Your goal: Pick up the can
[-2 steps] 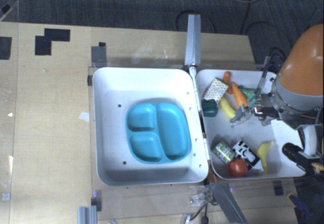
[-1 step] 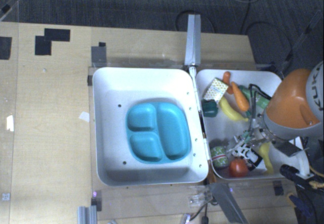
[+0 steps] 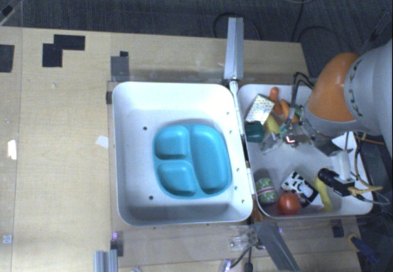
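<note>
The can (image 3: 265,189), small with a green label and a pale top, stands in the front left corner of the right bin (image 3: 307,160). My gripper (image 3: 284,134) hangs over the back half of that bin, reaching in from the right under the orange band of the arm. It sits among a dark green item (image 3: 253,131), a patterned white and yellow packet (image 3: 260,107) and an orange carrot-like piece (image 3: 280,105). The can lies well in front of the gripper and apart from it.
A red round fruit (image 3: 288,204), a black and white toy (image 3: 299,183) and a yellow banana (image 3: 323,195) lie along the right bin's front, just right of the can. The left bin (image 3: 132,142) holds a blue divided plate (image 3: 190,159).
</note>
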`<state>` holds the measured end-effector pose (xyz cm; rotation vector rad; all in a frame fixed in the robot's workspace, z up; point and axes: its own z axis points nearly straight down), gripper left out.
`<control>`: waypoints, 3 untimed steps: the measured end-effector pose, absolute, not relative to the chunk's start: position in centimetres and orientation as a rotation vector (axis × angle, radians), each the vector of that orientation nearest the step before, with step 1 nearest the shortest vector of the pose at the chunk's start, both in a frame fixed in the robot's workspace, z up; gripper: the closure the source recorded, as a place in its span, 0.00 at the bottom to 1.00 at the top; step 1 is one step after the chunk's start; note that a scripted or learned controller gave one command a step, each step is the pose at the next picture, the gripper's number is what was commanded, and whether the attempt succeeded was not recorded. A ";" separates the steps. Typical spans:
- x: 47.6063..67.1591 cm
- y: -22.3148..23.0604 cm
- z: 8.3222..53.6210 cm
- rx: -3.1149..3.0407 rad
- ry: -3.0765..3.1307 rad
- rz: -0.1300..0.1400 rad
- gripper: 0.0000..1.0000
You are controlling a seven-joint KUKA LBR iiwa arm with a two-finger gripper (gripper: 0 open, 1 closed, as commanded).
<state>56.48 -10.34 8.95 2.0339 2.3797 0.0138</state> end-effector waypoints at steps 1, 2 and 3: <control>50.2 -8.7 9.0 2.221 2.203 0.017 0.00; 50.0 -4.8 18.5 2.240 2.197 0.007 0.00; 48.9 -8.2 9.2 2.002 2.412 0.009 0.00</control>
